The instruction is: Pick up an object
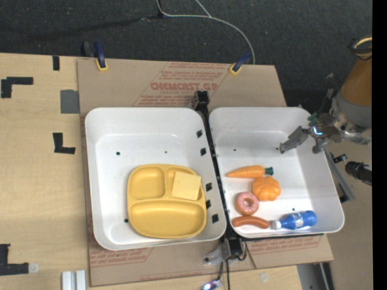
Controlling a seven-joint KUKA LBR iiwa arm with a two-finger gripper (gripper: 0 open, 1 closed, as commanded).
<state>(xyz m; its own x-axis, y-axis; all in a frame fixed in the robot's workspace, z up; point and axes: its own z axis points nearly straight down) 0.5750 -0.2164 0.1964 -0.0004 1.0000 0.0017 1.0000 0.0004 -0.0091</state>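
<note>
Right bin (314, 180) carries five things: one carrot (245, 172), one orange pumpkin (266, 188), one pink donut (247, 203), one sausage (250, 223), one blue bottle (296, 220). Left bin (103, 162): one yellow tray (151, 213), one cheese slice (186, 185). Gripper (302, 139) hangs over the right bin's far corner, grasp unreadable.

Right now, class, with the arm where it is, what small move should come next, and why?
Probably lower the pincer toward the carrot. The pincer hangs over the right bin above bare floor, holding nothing; the carrot is the nearest item, just below-left of it in view.
</note>
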